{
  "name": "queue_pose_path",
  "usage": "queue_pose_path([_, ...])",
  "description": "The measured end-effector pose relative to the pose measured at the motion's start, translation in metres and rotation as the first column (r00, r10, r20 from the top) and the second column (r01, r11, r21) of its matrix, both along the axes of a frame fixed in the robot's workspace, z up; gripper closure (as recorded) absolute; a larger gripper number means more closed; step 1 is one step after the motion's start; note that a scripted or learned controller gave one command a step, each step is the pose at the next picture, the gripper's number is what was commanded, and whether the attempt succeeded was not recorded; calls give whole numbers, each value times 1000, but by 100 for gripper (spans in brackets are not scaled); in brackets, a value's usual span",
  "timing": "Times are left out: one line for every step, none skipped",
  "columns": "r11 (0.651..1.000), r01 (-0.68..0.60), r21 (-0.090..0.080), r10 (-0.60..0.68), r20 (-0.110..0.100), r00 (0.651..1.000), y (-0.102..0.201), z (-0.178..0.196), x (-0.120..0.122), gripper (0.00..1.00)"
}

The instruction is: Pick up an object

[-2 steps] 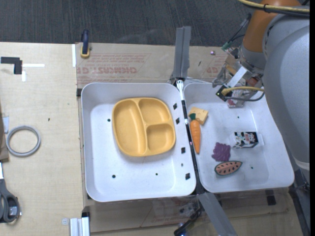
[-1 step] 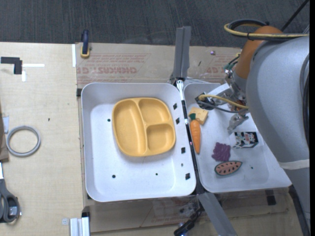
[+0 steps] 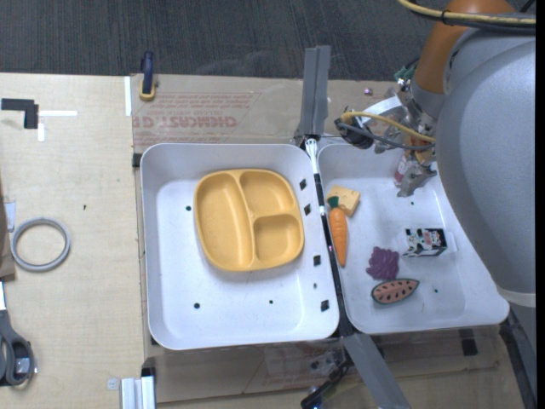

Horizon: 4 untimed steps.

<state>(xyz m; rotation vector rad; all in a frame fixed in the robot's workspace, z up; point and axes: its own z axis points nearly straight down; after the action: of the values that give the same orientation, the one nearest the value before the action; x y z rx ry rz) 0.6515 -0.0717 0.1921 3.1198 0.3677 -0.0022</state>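
The right bin holds a yellow cheese wedge, an orange carrot, a purple bunch of grapes, a watermelon slice and a small black-and-white carton. A yellow divided plate lies in the left bin. My gripper hangs over the back of the right bin, to the right of the cheese wedge and behind the carton, with nothing visibly in it.
The grey arm covers the right bin's right side. A grey bar and the rims between the bins run beside the carrot. A tape ring and scissors lie on the bench at far left.
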Motion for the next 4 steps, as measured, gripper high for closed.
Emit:
queue_pose_path([999,36,1,-36,-1,999,30,-1,0,0])
queue_pose_path([999,36,2,-36,0,999,64,0,1,0])
queue_pose_path([999,36,1,-36,0,999,64,0,1,0])
queue_pose_path([999,32,-1,-32,-3,999,46,-1,-62,0])
